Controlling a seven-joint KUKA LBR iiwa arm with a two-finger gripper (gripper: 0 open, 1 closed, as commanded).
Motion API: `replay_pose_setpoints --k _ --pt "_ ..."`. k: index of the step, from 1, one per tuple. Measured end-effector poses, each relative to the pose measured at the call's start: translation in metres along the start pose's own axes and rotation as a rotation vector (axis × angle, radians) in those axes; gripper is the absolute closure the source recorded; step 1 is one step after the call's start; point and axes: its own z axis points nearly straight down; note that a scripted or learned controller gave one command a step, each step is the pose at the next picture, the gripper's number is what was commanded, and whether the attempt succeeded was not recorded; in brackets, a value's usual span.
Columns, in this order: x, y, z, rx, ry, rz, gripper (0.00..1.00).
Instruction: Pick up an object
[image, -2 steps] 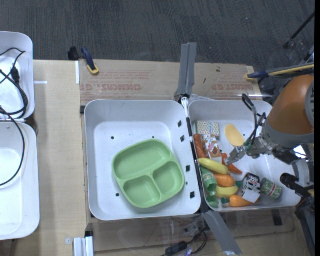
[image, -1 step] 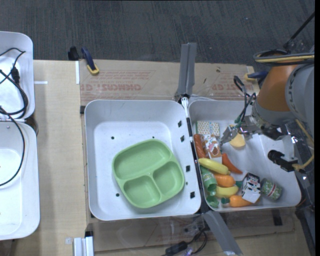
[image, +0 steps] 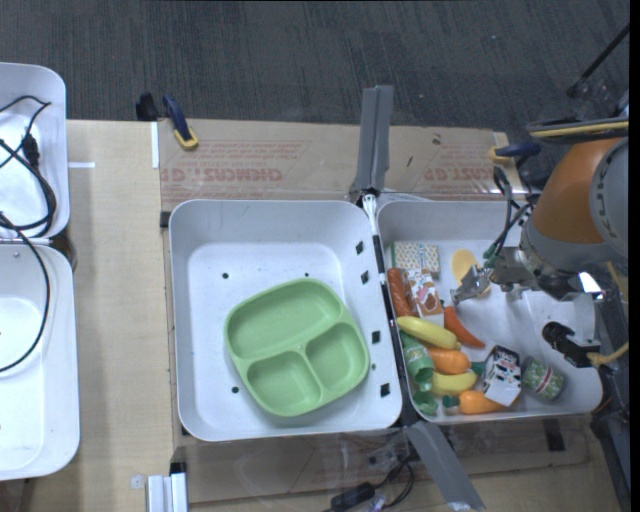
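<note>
On the worktop (image: 110, 300), the left bin (image: 190, 300) holds a green divided plate (image: 295, 347). The right bin (image: 520, 330) carries a heap of toy food along its left and front sides: a yellow banana (image: 426, 331), an orange carrot (image: 447, 360), a small carton (image: 502, 373) and a can (image: 545, 380). The gripper (image: 473, 288) hangs over this bin, near the heap; whether its fingers are spread or pressed together I cannot tell.
</note>
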Motion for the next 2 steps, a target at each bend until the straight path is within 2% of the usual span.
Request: replay_pose_setpoints --k 1,2 --pt "-0.022 -0.019 0.0 0.0 -0.001 -0.03 0.0" --pt "-0.043 0.043 -0.001 -0.003 0.003 -0.006 0.0"
